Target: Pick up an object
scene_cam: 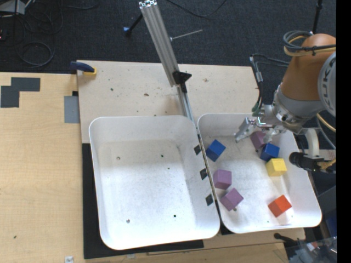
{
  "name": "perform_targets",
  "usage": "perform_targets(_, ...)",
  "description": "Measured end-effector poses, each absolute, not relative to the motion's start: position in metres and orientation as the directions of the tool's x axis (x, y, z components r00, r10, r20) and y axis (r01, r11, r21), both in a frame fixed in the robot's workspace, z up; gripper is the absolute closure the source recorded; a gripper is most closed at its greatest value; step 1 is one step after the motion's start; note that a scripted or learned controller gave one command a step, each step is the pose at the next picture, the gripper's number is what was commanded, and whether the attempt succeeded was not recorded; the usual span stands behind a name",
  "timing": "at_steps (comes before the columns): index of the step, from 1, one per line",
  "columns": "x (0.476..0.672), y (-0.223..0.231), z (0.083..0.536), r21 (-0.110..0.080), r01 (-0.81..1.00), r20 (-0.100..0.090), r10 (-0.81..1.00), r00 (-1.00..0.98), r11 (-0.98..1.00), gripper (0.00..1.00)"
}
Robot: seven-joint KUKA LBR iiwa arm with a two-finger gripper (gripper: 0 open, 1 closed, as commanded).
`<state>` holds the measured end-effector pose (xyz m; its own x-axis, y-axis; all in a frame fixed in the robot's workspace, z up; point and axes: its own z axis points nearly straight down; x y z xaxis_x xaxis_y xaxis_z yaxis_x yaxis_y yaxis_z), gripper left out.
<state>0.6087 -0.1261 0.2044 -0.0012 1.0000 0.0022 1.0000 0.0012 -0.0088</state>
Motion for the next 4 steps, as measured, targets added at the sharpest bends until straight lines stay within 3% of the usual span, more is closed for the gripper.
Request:
perform_targets(1,0.61,-0.127,0.207,-0.004,1.0,0.001,1.0,0.0,0.0,0.0)
perform_targets(3,0.604,-0.131,0.116,-0.008,1.0,0.001,1.0,0.003,-0.003,0.0)
perform_targets(4,0.604,-0.13,0.091,-0.002,1.0,0.0,1.0,0.006,-0.006,0.0)
